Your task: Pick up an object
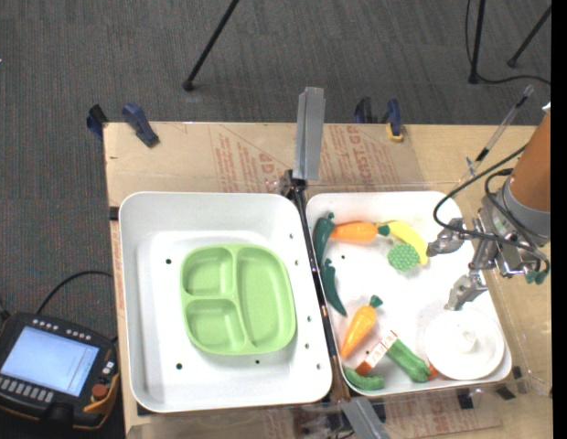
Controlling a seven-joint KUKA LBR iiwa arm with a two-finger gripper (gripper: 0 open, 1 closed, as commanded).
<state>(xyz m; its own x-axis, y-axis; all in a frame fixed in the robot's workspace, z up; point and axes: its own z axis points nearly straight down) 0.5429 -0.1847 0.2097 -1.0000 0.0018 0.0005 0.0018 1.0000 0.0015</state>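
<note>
Over the right bin's far-right corner, the claw [457, 268] hangs spread and holding nothing, above bare white floor.

In the camera view, the pickable toys lie loose in the right bin [421, 199], so any is a fair target: two smooth orange carrots [357, 232] [358, 327], a yellow banana [407, 239], a knobbly green ball [403, 257] nearest the claw, dark green pods [332, 286] along the left wall, and a glossy white plate [463, 343] at the near-right corner. The left bin [137, 245] holds a matte green divided tray [238, 298] lying flat. Both bins sit on a cardboard-covered worktop [201, 158].
</note>
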